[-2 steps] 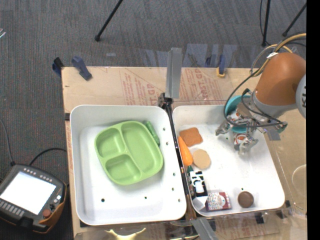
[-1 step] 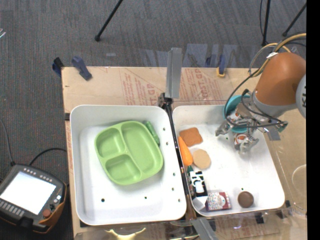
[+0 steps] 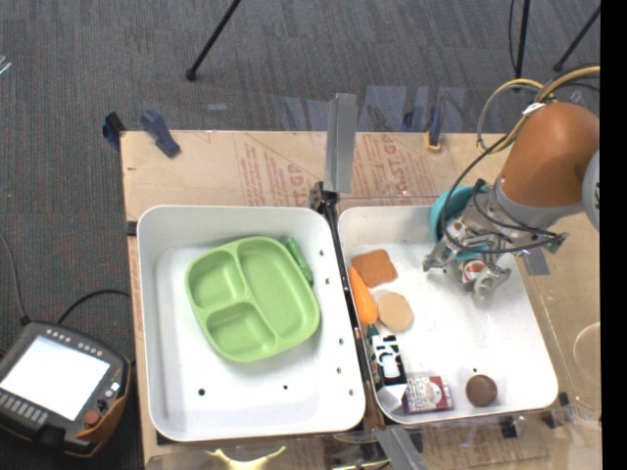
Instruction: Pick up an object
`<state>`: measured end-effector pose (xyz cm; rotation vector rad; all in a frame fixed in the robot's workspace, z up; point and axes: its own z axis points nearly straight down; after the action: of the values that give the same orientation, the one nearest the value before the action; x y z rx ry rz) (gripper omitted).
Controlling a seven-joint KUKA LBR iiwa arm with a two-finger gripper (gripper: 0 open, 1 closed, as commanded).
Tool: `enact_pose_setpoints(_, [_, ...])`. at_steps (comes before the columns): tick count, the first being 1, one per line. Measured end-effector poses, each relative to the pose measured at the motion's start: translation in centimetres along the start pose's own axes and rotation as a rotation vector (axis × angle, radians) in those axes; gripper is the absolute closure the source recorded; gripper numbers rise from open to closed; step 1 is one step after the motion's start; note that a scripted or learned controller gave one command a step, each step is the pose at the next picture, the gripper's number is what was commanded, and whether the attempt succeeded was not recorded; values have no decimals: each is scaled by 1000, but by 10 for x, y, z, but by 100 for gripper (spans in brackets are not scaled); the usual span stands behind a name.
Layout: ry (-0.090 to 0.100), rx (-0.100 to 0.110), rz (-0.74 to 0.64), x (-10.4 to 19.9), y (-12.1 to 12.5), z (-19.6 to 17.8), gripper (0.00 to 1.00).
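The gripper [image 3: 468,267] hangs low over the right bin [image 3: 509,346], toward its far right part, under the orange band [image 3: 549,160] of the arm; whether it is released or clenched cannot be told from this slant, and nothing is seen grasped in it; a teal object [image 3: 446,209] shows just beside the wrist, on the side toward the bin's far edge. Within the right bin, a brown square piece [image 3: 374,267] lies near the left wall; an orange carrot-like piece [image 3: 363,299] lies just beside it against that wall; a tan round piece [image 3: 396,311] sits touching or just beside the carrot; a black-and-white item [image 3: 388,357] lies nearer the front; a small red-and-white packet [image 3: 426,394] rests at the front wall; a dark brown ball [image 3: 481,390] sits near the front right corner. Left of the right bin, the left bin [image 3: 167,380] bears a green divided tray [image 3: 253,297].
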<state>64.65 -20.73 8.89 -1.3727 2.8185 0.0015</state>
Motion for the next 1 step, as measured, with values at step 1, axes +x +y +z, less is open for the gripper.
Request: enact_pose_setpoints(1, [0,0,-93,0,0,0,0])
